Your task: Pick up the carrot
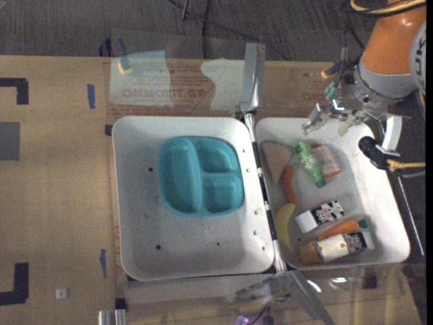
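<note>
Jaws apparently parted — clear of carrot

One camera hangs above the bench, looking down at a slant on both bins. The left bin sits near mid-frame; the right bin lies just beside it, toward the frame's right. Beyond the left bin, dark floor crosses the top. The arm enters above the right bin.
</note>
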You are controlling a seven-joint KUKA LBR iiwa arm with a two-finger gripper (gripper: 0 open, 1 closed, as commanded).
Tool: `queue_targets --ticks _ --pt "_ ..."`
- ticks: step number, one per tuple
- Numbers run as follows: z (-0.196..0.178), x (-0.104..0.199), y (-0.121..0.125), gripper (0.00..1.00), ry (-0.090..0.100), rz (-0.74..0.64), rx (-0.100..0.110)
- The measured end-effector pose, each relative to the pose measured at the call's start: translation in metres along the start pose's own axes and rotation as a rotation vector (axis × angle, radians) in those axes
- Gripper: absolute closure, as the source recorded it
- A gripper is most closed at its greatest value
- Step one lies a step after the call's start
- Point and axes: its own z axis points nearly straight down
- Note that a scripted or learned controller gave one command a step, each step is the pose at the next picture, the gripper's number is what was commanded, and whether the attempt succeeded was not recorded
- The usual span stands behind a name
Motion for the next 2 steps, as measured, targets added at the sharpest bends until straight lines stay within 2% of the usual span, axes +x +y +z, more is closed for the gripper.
queue_targets --ticks 1,2 --pt "0.126 0.009 -0.05 0.0 0.0 0.208 -0.003" --pt "0.132 -0.036 -0.133 0.0 -0.004 0.217 -0.012"
